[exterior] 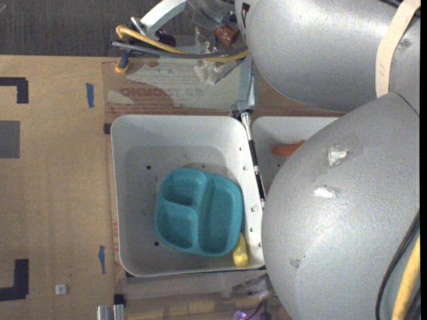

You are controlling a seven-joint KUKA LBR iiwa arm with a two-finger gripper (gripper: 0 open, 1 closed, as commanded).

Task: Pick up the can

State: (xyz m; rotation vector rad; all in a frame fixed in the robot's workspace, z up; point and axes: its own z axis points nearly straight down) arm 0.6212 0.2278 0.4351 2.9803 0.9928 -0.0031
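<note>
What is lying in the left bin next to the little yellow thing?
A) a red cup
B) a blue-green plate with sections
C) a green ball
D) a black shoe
B: a teal divided plate lies on the floor of the left bin, with the yellow thing at its lower right edge.

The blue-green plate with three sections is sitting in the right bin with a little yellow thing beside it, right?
Not quite. The camera view shows the teal divided plate sitting in the left bin, not the right one. The little yellow thing is beside it, at the plate's lower right corner.
</note>
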